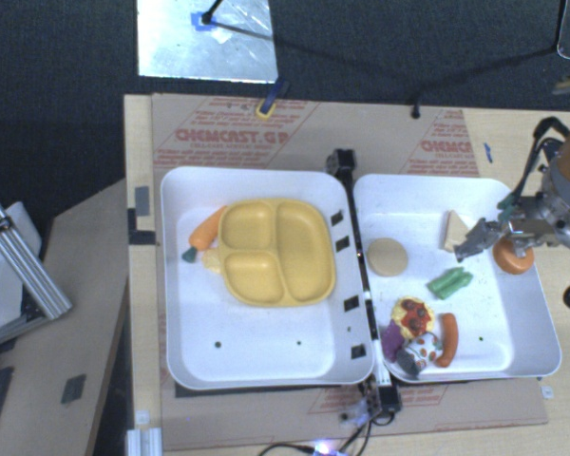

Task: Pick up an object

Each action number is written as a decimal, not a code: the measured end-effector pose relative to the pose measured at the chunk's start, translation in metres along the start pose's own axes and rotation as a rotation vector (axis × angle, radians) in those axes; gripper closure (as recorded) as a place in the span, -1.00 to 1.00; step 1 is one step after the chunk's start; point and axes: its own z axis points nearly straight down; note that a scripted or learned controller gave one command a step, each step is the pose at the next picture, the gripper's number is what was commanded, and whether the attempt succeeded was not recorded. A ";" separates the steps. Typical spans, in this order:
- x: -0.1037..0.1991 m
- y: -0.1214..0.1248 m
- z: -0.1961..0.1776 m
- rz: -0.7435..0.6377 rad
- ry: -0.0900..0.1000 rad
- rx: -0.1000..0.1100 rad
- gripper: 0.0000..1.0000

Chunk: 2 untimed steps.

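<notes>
Looking down on both bins, rundown below:

Gripper: comes in from 3 o'clock, hovering over the right bin; fingers look spread a bit with nothing between them, dark tips pointing toward 8 o'clock.

Green piece: closest thing under the gripper, just off its tips at about 7 o'clock. Small, bright green, oblong with a lumpy outline (can't tell what food it's meant to be). Long axis runs from 8 o'clock up to 2 o'clock, lying flat on the bin floor.

Orange piece: round, just past the gripper at 4 o'clock, partly under the wrist.

Tan wedge: pale slice at the gripper's 10 o'clock, near the fingers.

Beige disc: flat round thing, well off at 9 o'clock from the gripper.

Sausage: red-orange, long axis nearly 12 to 6, near the bin's 6 o'clock edge.

Toy pile: mixed red, yellow, purple bits touching each other, just beside the sausage at its 9 o'clock.

Left bin: holds a yellow divided plate with a carrot leaning at its 9 o'clock rim.
</notes>
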 end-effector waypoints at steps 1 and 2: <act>0.000 0.002 -0.006 -0.003 -0.002 -0.012 -1.00; 0.005 0.006 0.038 -0.002 0.000 -0.007 -1.00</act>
